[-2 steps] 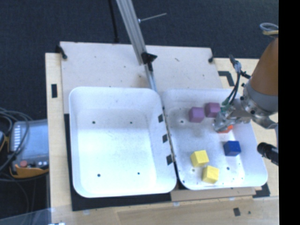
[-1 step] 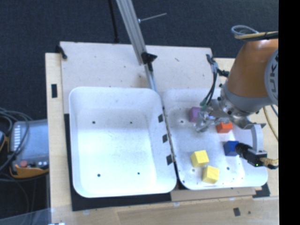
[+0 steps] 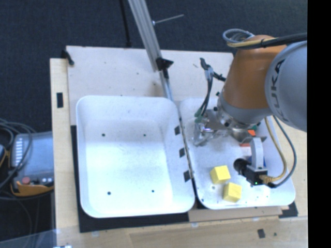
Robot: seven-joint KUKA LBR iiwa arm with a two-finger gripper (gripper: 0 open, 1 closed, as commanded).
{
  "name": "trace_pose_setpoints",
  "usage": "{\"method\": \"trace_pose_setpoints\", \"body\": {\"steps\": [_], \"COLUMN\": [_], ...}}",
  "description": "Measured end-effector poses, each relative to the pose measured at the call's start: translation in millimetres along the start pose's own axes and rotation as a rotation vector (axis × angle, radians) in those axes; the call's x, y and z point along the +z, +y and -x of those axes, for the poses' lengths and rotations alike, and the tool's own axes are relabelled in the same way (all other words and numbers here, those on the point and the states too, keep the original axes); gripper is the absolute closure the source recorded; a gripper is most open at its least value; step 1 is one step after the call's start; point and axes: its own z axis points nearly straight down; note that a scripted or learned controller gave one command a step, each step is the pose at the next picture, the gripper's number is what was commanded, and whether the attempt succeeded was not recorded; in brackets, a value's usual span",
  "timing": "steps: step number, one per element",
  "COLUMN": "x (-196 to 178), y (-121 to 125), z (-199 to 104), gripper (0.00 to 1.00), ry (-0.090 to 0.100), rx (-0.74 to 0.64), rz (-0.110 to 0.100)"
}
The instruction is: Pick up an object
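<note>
Two yellow blocks lie in the right bin (image 3: 207, 200) near its front: one (image 3: 220, 174) closer to the middle, the other (image 3: 232, 192) just in front of it and to the right. My gripper (image 3: 202, 133) hangs low over the back left part of the right bin, behind the blocks and apart from them. The orange band and grey arm cover the bin's back right part. A small red-orange bit (image 3: 252, 132) peeks out beside the wrist; I cannot tell what it is.
The left bin (image 3: 129, 154) lies beside the right one, sharing a middle wall with dark clips. A slanted aluminium post (image 3: 147, 30) rises behind the bins. A grey pendant with cables (image 3: 28, 159) sits off the bench at the left.
</note>
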Motion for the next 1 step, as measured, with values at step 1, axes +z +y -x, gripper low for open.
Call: {"method": "trace_pose_setpoints", "body": {"steps": [1], "x": [6.5], "y": [6.4], "z": [-62.6], "gripper": [1.0], "ry": [-0.001], "rx": [0.0], "rz": [0.002]}}
